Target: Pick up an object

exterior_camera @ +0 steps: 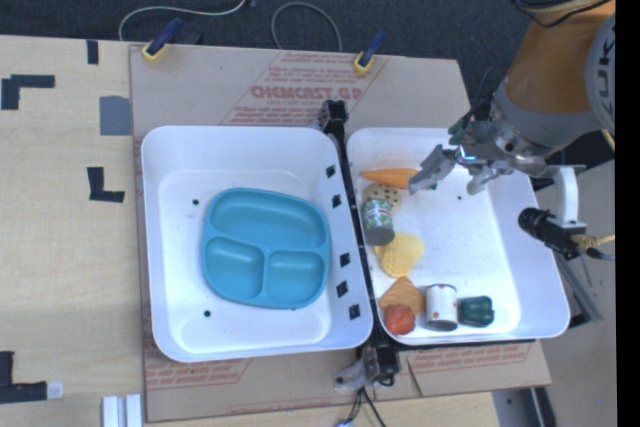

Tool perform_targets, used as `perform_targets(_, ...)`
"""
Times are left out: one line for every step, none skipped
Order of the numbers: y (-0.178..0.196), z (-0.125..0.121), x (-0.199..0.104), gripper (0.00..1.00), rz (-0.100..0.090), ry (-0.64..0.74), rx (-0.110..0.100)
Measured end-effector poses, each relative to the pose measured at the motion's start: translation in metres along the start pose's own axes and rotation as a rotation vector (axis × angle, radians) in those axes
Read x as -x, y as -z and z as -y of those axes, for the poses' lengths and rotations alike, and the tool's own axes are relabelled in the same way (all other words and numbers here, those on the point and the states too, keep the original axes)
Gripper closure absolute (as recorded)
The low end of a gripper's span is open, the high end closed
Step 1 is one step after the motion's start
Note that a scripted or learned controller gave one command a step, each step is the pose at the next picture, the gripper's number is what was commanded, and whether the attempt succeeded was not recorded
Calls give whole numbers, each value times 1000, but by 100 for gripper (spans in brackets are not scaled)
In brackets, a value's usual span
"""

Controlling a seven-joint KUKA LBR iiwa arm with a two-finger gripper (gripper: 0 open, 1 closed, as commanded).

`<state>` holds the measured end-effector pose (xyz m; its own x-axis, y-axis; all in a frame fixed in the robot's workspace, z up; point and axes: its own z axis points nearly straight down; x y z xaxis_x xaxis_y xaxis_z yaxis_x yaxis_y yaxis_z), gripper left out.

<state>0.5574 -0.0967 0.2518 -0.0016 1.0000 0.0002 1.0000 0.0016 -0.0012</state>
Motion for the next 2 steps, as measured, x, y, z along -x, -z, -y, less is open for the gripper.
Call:
perform_targets(-103, -89, -3, 0, 1, 3, -4)
perform_targets(-169, -112, 4, 0, 6, 1, 0)
